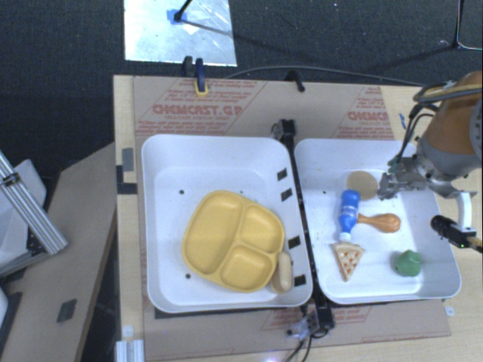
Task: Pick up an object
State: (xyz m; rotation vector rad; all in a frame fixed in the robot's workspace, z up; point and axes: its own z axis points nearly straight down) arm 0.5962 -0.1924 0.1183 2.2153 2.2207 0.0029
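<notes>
Grey metal, the two-finger gripper hangs at the upper right of the right-hand white bin, and from where I stand I cannot tell how its jaws are set; nothing shows between them. Just at its nine o'clock lies a flat tan round disc, close beside the gripper tip. At seven o'clock from the gripper sits a blue plastic bottle with a white cap, and touching that bottle's right side a brown wooden drumstick-shaped piece points toward three o'clock. Below the bottle, at six o'clock, rests a toy pizza slice, triangular and orange-crusted. A small green rounded toy sits at the slice's three o'clock, near the bin's right wall, well apart from the others. Across the divider, the left-hand white bin carries a yellow plastic tray with three compartments, tilted a little, and a pale beige oval piece lies against the tray's four o'clock corner.
</notes>
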